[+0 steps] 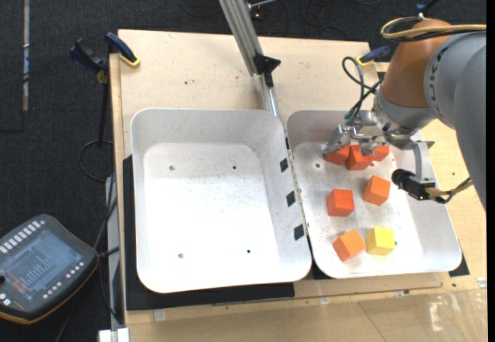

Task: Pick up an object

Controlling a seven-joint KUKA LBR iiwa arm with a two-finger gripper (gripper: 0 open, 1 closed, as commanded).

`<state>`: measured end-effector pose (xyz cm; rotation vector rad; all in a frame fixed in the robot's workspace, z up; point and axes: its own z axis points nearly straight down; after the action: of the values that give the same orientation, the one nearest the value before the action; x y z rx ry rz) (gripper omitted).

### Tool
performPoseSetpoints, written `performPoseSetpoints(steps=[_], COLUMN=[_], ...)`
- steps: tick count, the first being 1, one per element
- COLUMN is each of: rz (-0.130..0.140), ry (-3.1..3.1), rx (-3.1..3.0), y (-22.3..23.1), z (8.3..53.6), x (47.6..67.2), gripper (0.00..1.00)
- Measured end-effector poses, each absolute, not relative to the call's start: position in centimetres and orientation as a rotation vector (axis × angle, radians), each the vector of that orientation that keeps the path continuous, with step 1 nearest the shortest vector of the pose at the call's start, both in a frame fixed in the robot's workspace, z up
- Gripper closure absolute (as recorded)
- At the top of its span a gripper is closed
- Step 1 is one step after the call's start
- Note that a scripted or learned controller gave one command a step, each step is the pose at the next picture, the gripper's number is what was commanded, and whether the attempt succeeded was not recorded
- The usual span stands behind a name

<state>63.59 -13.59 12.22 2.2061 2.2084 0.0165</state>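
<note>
My gripper point(352, 139) hangs low over the far part of the right bin point(433, 251), right above a tight cluster of red-orange blocks point(357, 156). The wrist hides the fingertips and the tops of those blocks. Nearer the front lie a red-orange cube point(340, 202), an orange cube point(377, 190), another orange cube point(349, 244) and a yellow cube point(380, 241), all loose on the bin floor.
The left bin point(155, 178) sits beside the right one, with black clips along their shared edge. A metal pole point(240, 15) slants down to the bins' far junction. A teach pendant point(39, 263) lies off the bench at lower left.
</note>
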Motion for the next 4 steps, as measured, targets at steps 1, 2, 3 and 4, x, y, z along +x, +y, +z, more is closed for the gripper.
performPoseSetpoints(steps=[1, 2, 3, 4], rz=[0.015, 0.006, 0.006, 0.006], ry=[2.208, 2.219, 2.22, 2.22], rx=[2.205, 2.215, 2.213, 2.212], y=[-13.6, -14.1, -14.1, -14.1], z=[13.1, 19.4, 23.9, 28.9], x=[63.6, 63.6, 63.8, 63.9], gripper=[1.0, 1.0, 1.0, 1.0])
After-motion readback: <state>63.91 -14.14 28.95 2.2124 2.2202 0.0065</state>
